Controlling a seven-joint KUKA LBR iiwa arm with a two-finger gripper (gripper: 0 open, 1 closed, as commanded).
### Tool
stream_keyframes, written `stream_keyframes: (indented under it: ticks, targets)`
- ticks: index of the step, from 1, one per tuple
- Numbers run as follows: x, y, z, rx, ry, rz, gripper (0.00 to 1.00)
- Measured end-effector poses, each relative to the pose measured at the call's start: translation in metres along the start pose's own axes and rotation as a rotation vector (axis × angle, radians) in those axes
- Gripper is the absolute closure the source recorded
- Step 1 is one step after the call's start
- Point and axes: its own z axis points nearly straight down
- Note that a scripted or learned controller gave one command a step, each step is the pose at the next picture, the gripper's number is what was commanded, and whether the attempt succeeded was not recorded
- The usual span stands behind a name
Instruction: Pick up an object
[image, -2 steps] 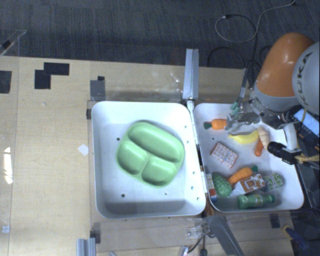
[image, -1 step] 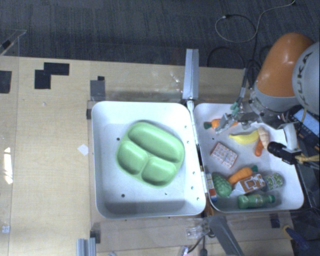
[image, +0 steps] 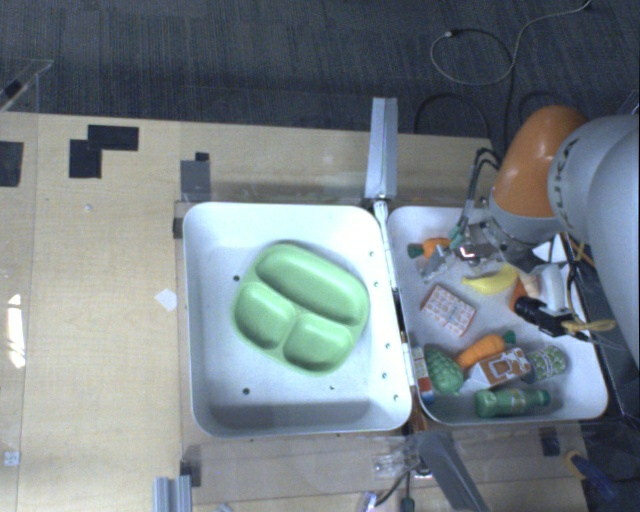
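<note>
Gripper (image: 462, 250) low in right bin (image: 590, 400), at its upper part; whether jaws are open or closed cannot be told. Banana (image: 490, 282) just below-right of jaws, waffle (image: 448, 310) below, carrot (image: 481, 350) farther below. Green 3-compartment tray (image: 300, 308) well left.

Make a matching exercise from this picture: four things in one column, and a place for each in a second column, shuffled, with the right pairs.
Things:
1. green divided plate
2. green bottle
3. banana
4. carrot

Places:
A. right bin, along its near edge
B. right bin, middle, next to a small printed carton
C. left bin, middle
D. right bin, far half, just under the arm's wrist

Pairs: 1-C, 2-A, 3-D, 4-B
</note>
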Motion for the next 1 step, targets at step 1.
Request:
stream_keyframes:
  ticks: [1]
  targets:
    - [0.0011, 0.003, -0.013, -0.007, -0.002, -0.006, 1.0]
